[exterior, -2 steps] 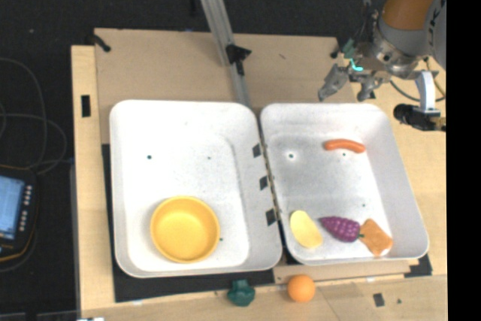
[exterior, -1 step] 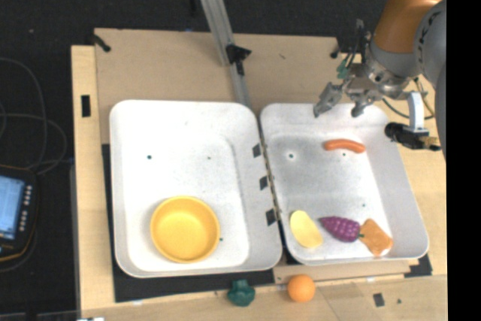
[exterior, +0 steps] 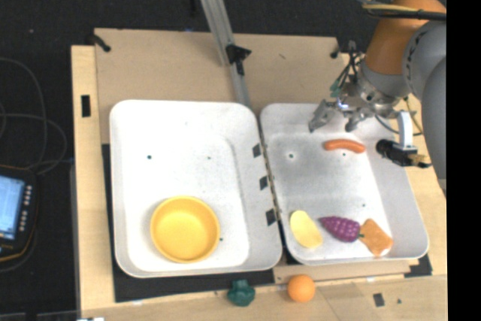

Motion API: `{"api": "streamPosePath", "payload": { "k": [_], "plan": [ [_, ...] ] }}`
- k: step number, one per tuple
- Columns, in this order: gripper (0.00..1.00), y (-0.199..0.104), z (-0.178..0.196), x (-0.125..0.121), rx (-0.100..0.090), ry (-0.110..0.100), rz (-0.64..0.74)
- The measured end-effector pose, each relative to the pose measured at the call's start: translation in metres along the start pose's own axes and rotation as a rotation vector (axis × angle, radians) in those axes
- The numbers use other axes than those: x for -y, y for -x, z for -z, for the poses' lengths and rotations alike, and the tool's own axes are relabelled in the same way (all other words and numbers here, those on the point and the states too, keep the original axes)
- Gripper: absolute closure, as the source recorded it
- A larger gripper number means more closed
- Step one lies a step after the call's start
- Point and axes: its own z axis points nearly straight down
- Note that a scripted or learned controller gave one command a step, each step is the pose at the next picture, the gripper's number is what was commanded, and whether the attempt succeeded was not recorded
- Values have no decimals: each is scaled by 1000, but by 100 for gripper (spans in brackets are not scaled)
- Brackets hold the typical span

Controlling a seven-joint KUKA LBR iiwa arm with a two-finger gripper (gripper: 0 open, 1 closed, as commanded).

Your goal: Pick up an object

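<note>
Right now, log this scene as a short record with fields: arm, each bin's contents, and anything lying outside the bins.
arm: gripper above the far end of the right bin, near the red-orange sausage-shaped piece
gripper load: nothing seen between the fingers
left bin: yellow bowl, upright, near corner
right bin, far end: sausage-shaped piece
right bin, near edge: pale yellow piece, purple grape bunch, orange piece, in a row
bench, in front of bins: dark green object, orange ball

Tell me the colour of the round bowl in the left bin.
Yellow; the round bowl shows in the camera view.
</note>
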Motion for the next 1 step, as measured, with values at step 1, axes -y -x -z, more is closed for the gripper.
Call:
{"api": "streamPosePath", "payload": {
  "k": [1],
  "plan": [
    [0,1,-46,1,0,1,0]
  ]
}}
